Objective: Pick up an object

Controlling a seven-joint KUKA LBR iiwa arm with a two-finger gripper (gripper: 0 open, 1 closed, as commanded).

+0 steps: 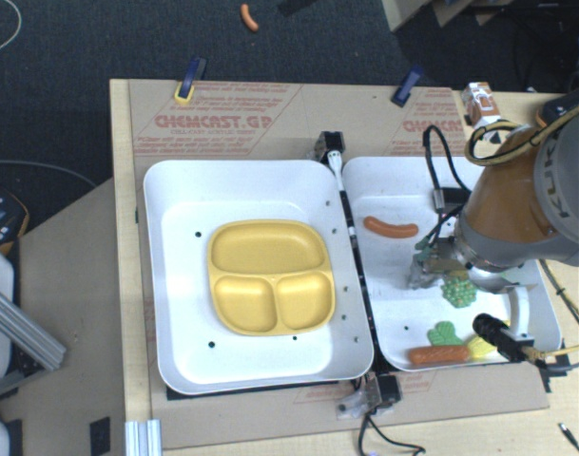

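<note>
pincer (430, 272) low in right bin (394, 183), beside green broccoli (459, 292) | grip state: can't tell | sausage (392, 226) above it | yellow tray (269, 275) in left bin

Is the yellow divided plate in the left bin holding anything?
Empty. The yellow divided plate lies flat in the left bin, and all three of its compartments show bare yellow.
</note>
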